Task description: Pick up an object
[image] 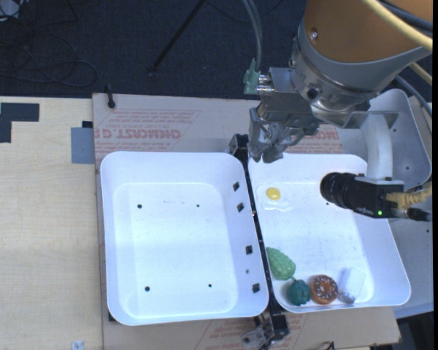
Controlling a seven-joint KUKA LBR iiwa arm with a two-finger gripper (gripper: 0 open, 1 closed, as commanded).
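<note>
My gripper [269,150] hangs at the upper middle of the frame, over the back rim of the right bin [379,268], close to the divider between the 2 bins. How far my fingers stand apart I cannot tell; they blur into 1 dark cluster, and I see nothing between them.

The nearest thing to take is the egg [274,197], just below my gripper in the frame: a flat white splat with a domed yellow yolk. It looks thin and slick, so my fingers could slide over it or pinch only air. Coming straight down from here, I might also strike the bin's rim or the divider instead of the floor.

The other 4 pieces crowd the bin's lower edge: a bumpy green lump [280,262], a darker teal knob [299,292], a brown ring donut [323,289] with pale specks, and a smooth white piece [353,283] against the wall. They touch or nearly touch, so a grab there may nudge neighbours or catch 2 at once.

The left bin [117,195] is glossy white plastic.
</note>
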